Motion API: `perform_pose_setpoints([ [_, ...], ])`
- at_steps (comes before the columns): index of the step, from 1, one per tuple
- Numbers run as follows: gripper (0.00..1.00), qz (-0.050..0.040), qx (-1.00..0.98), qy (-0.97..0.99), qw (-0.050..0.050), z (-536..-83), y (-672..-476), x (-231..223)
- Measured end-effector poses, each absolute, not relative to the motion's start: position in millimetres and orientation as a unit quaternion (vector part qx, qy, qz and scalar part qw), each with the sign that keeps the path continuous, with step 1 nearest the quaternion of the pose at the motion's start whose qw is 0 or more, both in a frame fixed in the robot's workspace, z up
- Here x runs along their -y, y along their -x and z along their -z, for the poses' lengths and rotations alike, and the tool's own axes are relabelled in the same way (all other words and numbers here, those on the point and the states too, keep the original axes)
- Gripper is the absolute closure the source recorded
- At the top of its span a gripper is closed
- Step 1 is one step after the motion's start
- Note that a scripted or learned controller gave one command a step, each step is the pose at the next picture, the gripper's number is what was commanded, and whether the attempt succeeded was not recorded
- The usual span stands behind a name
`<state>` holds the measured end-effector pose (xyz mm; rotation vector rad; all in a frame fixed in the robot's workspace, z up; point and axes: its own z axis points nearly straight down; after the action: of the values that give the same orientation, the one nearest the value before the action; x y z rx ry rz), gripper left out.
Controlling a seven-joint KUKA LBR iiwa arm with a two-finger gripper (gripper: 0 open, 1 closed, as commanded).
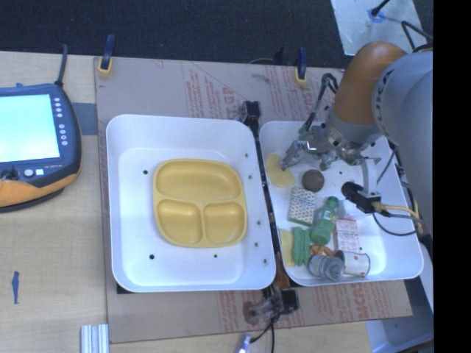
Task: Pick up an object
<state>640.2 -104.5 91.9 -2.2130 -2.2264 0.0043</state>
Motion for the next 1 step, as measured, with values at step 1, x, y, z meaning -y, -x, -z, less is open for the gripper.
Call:
perform_pose_setpoints([
  [1,0.00,-0.0021,0.709,0.706,0.001,-91.6,-588.6,140.9],
])
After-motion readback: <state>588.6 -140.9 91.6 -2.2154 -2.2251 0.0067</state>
